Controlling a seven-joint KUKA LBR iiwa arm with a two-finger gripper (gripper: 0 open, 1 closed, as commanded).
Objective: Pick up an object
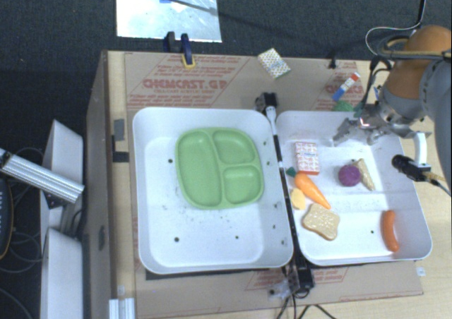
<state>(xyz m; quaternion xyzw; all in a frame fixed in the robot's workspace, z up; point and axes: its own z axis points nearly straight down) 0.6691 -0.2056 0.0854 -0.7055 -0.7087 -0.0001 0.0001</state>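
Note:
The right bin holds several small things: a pink-and-white patterned box, an orange carrot, a purple ball with a beige wedge against it, a toast slice, a small yellow piece and an orange sausage. My gripper hangs over the back of this bin, above and just behind the purple ball. It is open, its fingers spread with nothing between them.
A green divided plate lies in the left bin. A black fitting sticks in over the right bin's right rim. Small items lie on the cardboard behind the bins.

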